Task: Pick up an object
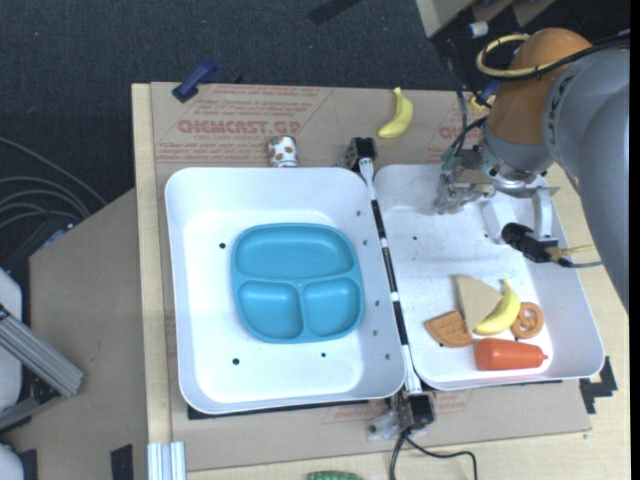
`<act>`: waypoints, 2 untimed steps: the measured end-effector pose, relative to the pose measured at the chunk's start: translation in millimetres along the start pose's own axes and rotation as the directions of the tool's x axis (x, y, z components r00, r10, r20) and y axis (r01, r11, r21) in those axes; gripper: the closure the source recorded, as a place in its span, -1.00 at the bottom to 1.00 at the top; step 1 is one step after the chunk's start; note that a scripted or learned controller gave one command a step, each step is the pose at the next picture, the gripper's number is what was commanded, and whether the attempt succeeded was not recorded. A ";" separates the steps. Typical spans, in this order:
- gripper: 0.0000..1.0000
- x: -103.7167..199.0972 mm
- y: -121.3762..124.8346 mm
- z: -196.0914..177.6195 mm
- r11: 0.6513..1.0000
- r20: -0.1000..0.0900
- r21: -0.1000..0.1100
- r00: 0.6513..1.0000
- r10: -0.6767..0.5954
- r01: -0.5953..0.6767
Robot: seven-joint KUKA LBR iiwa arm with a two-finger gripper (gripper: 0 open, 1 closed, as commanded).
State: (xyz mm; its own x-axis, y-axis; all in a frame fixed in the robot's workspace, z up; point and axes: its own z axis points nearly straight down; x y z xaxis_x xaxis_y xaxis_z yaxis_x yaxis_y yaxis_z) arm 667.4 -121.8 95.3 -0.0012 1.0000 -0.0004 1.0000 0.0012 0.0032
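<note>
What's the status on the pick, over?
Gripper over right bin's far end, nothing visibly held. Toys clustered near corner: banana, carrot. Nothing between.

A blue tray (296, 293) is lying in the left bin (190, 268). The gripper (462, 190) is hanging over the right bin (580, 303), where a banana (500, 313) and carrot (510, 354) are resting.
</note>
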 end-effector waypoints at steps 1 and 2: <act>-1.00 0.0 -0.1 0.2 1.000 0.000 0.000 1.000 0.000 0.000; -1.00 -10.5 -45.3 10.8 1.000 -0.001 0.006 1.000 0.002 -0.002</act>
State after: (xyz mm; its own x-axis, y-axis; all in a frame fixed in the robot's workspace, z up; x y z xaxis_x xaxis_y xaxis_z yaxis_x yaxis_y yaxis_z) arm 622.2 -132.4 84.3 0.0007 1.0000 0.0006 1.0000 -0.0007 -0.0026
